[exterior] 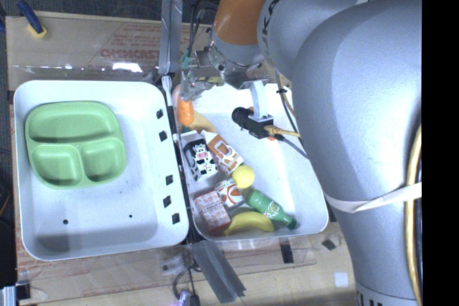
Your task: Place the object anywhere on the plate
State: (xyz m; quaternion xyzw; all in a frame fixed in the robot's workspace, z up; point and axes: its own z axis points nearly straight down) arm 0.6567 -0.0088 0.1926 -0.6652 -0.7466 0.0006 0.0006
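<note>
1. Orange and smooth, the carrot-like toy (186, 112) hangs at the far left corner of the right bin (305, 186), directly under the gripper (188, 91), just beside the wall between the two bins. It looks like the object picked for the task, though I cannot be sure.
2. I cannot tell whether the gripper is clenched on the toy or only poised over it; its lower end is lost against the toy's top.
3. Handling, as a judgement: it looks like hollow moulded plastic, so light, stiff, not fragile. The rounded, glossy skin could slip or roll between flat pads; a hold across the thicker middle would suit better than one at the tapered end.
4. Green and matte, the plate (74, 143) lies in the left bin (140, 215), well apart from the toy. It has rounded corners, one long compartment at the far side and two smaller ones at the near side, all with raised rims. Any compartment would stop a rolling toy.
5. More play food sits along the right bin's left and near sides: a black-and-white carton (201, 158), a small printed box (224, 152), a yellow lemon (243, 177), a green bottle (271, 208), a banana (249, 223) and a brownish packet (211, 208). They crowd together, several touching.
6. Both bins are shallow, white, hard plastic, resting on a pale wooden surface (107, 43).
</note>
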